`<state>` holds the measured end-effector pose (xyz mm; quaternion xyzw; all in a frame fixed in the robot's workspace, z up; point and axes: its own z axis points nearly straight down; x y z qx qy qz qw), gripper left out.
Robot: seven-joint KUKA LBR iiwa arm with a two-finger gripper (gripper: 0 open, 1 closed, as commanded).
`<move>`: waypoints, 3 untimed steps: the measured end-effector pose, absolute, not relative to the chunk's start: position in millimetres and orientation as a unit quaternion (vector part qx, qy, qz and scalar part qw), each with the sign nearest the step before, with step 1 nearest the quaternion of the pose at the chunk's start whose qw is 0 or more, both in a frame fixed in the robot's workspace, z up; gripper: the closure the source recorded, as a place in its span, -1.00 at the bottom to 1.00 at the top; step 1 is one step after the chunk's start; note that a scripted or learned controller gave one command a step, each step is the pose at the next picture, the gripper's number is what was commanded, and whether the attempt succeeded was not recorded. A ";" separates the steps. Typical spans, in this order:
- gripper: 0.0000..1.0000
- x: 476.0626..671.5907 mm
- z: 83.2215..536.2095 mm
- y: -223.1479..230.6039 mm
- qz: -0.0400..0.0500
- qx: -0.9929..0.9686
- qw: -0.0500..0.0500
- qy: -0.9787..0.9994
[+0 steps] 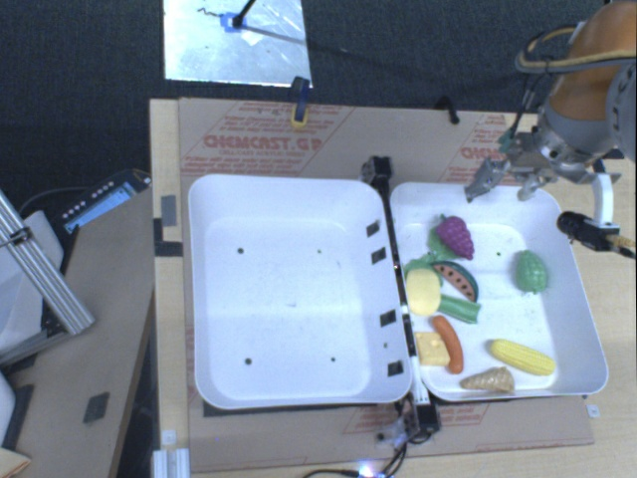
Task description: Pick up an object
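Note:
The right bin (577, 317) holds several toy foods: purple grapes (454, 235), a green vegetable (530, 272), a watermelon slice (459, 279), a pale yellow piece (423, 292), a green pod (457, 309), an orange sausage (450, 345), a yellow cheese block (431, 349), a corn cob (523, 357) and a tan pastry (488, 379). My gripper (503, 186) hovers over the bin's far rim, up and to the right of the grapes. Its fingers are spread open with nothing between them.
The left bin (289, 287) lies beside the right one, with black clips (378, 229) along the shared wall. Behind the bins, a shiny sheet (234, 28) and a yellow-blue clamp (299, 103) lie on the bench. A metal frame (40, 277) stands at far left.

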<state>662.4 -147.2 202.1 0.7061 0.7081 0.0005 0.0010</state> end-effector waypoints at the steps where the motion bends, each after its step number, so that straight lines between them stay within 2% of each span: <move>1: -1.00 668.2 94.9 -79.7 0.000 0.704 -0.002 0.711; 2: -1.00 652.5 84.3 -111.4 0.000 0.707 0.001 0.707; 3: 1.00 654.8 96.9 -109.8 0.002 0.706 0.003 0.708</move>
